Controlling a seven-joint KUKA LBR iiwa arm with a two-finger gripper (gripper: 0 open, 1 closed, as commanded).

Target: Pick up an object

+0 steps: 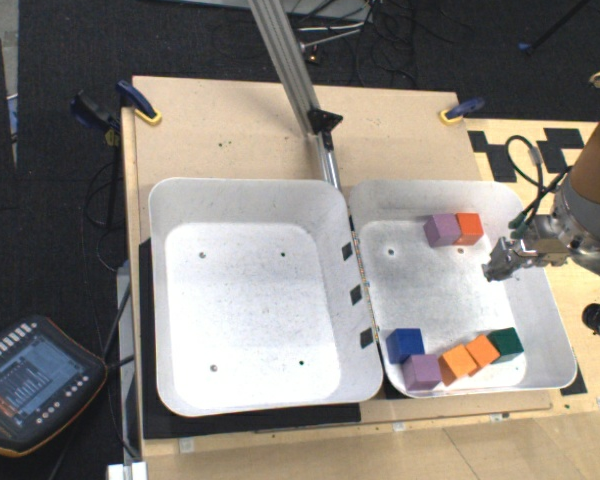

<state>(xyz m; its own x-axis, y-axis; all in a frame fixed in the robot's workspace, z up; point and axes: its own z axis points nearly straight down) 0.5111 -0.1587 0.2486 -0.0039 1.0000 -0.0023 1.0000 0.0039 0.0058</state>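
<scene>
We look down on a tan wooden bench (pixel 280 118) that carries two shallow white bins side by side. The left bin (pixel 180 268) lies bare and speckled; the right bin (pixel 430 298) holds all the blocks. From the right edge the grey arm (pixel 588 203) leans in, and its gripper (pixel 502 265) hangs over the right bin's right side, near the rim. We cannot tell from this angle how its tips are set, and we see no block between them.

Up and to the left of the gripper, near but apart from it, a purple block (pixel 441 230) and an orange block (pixel 469 227) sit touching each other near the bin's far wall. Well below the gripper, along the near wall, we count a second cluster: a blue block (pixel 405 344), a second purple block (pixel 422 371) just in front of it, a second orange block (pixel 462 358) beside that, and a green block (pixel 505 344) at the right end. Bare white floor lies directly under the gripper.

A metal pole (pixel 285 53) slants down from the top to the seam between the bins. A handheld control pendant (pixel 30 383) rests on the dark floor at lower left.
</scene>
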